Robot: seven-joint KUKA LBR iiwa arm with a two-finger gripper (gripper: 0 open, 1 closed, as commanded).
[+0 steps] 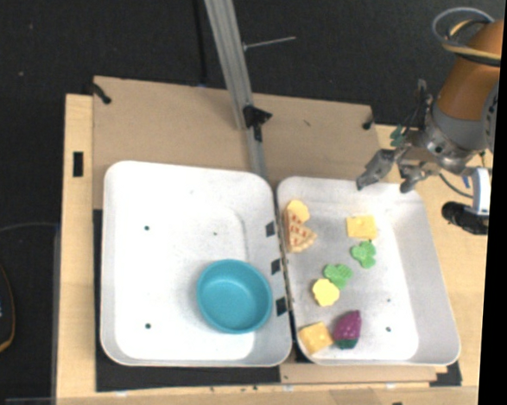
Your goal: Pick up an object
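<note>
Nearest, the purple toy [347,328] and other small toys lie loose in the right bin [432,253], easy pickings. Farther back, the gripper [389,174] hangs over the bin's far edge, jaws seemingly apart, nothing between them.

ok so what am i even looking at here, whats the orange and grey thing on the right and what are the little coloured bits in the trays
That is a robot arm, reaching in from the right. At its tip is a two-finger claw, open and holding nothing, hovering above the far edge of the right bin.

The one camera sits above the bench, looking down at a slant on two shallow white bins set side by side.

The left bin holds a blue bowl. The right bin holds small toy foods: a waffle piece, a yellow block, two green pieces, a yellow flower shape, a purple piece and a yellow wedge.
</note>
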